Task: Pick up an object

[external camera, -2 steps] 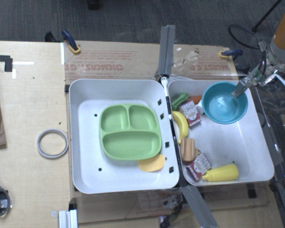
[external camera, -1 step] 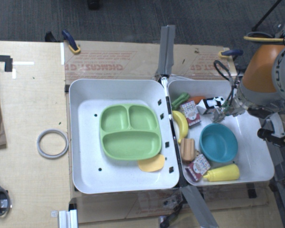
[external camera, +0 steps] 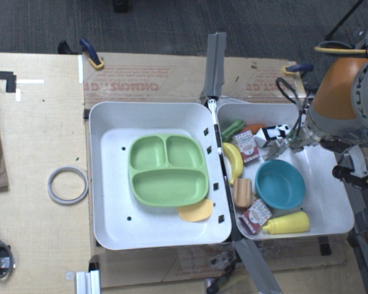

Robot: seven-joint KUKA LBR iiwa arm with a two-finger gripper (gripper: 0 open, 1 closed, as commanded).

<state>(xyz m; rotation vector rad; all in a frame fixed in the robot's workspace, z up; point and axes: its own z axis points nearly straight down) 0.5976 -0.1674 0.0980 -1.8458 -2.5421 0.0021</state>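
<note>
Bench bears two white bins, cardboard and a grey ring

My arm is grey, with 1 broad orange band wrapping the rounded segment above my wrist. Below that band the casing turns pale grey and smooth, then narrows into darker metal hardware. Thin black cables loop out beside the wrist, and small black and silver fittings cluster around my gripper. A black knob-like part juts from my lower housing.
</note>
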